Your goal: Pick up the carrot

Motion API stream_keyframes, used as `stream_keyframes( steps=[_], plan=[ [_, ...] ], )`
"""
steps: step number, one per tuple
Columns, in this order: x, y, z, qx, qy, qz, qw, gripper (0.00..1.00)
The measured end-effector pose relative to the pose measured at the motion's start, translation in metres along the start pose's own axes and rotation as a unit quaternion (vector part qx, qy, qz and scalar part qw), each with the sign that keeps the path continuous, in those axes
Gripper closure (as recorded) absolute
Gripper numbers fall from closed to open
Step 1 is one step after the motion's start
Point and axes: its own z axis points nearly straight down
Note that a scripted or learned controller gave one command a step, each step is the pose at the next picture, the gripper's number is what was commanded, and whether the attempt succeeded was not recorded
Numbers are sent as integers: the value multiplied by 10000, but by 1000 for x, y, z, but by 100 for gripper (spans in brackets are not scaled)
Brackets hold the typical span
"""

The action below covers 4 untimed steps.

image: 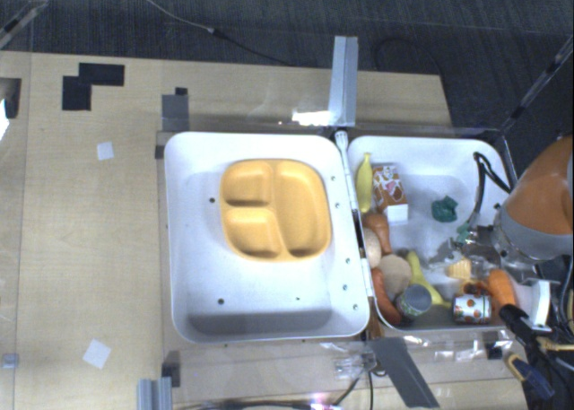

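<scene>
**A:** Which one are you going for?

**B:** The carrot (501,291), the short orange piece at the lower right of the frame. It's in the right bin (421,150), close to the bin's lower right corner. I take it for the carrot by its colour and shape, though there are other orange things along the bin's left wall.

**A:** What's around it?

**B:** A can (472,308) with a spotted label lies just beside it on its left. My gripper (468,254) hangs just up and left of it, over a clutter of small things. The left bin (179,247) with the yellow plate (273,208) is well apart.

**A:** Is your gripper wide or narrow?

**B:** I can't tell, because the wrist and cables blur into the clutter. Nothing orange looks caught in it, so I judge the carrot isn't picked yet.

**A:** Which way does it lie?

**B:** Its long axis is steeply slanted, from upper left to lower right in the frame. I can't make out which end is the tip.

**A:** So how do you do it well?

**B:** I'd move down and right until I'm over its middle. Then I'd turn the wrist to close across the short width, not along the slant. I'd also keep clear of the can and the bin wall, or I could nudge it away.
</scene>
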Motion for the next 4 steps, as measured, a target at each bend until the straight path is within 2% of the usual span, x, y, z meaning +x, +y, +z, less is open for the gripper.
stream_keyframes(
  steps=[1, 2, 3, 4],
  plan=[
    [-2, 5, 2, -36, 57, 920, 9957, 0],
    [0, 6, 3, -85, 20, 1783, 9839, 0],
    [-3, 5, 4, -73, 5, 2300, 9732, 0],
    [30, -3, 5, -70, -30, 2875, 9578, 0]
  ],
)
